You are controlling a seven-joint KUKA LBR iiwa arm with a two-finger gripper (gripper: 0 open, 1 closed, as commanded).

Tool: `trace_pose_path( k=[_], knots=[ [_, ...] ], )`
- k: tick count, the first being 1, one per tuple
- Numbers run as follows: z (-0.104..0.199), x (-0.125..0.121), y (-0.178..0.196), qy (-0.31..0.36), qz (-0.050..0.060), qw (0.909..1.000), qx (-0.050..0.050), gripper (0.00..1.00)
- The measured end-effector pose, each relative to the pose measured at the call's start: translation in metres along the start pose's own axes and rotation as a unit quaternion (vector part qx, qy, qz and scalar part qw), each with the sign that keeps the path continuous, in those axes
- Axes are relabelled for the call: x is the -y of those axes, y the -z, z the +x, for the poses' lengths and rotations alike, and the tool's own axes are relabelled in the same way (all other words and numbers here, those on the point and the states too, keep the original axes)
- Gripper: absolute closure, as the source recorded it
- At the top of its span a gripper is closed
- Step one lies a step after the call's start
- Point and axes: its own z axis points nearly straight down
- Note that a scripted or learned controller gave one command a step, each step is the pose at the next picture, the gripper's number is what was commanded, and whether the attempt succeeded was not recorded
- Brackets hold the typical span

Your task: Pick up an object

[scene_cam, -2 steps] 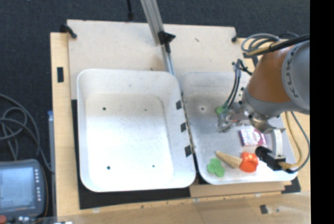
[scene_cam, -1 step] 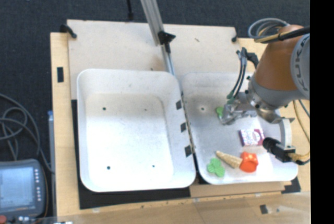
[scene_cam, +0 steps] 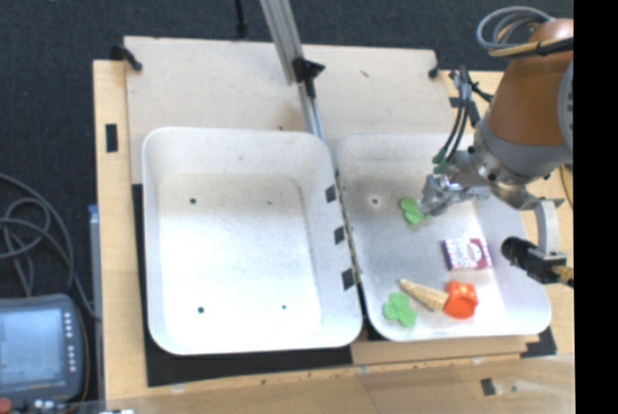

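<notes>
Gripper [scene_cam: 431, 199] low in right bin [scene_cam: 386, 156], touching small green object [scene_cam: 412, 211]; finger state impossible to tell, tips blurred. Purple-and-white packet [scene_cam: 466, 254] near right edge. Tan cone [scene_cam: 421, 293], orange piece [scene_cam: 461, 300], green clover shape [scene_cam: 398, 309] along front edge. Left bin [scene_cam: 241, 238] alongside.

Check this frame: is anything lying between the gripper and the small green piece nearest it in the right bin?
Nothing visible does. The gripper sits right beside the small green piece on bare floor of the right bin. The purple packet, the cone, the orange piece and the green clover shape lie nearer the front rim.
</notes>
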Motion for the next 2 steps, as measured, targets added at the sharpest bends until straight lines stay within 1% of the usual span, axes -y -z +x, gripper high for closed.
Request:
trace_pose_path(
  k=[1,2],
  knots=[
    [-0.001,-0.002,0.038,0.000,0.000,1.0000,0.000,1.00],
    [0.047,-0.023,0.043,0.001,0.002,1.0000,-0.001,1.00]
  ],
)
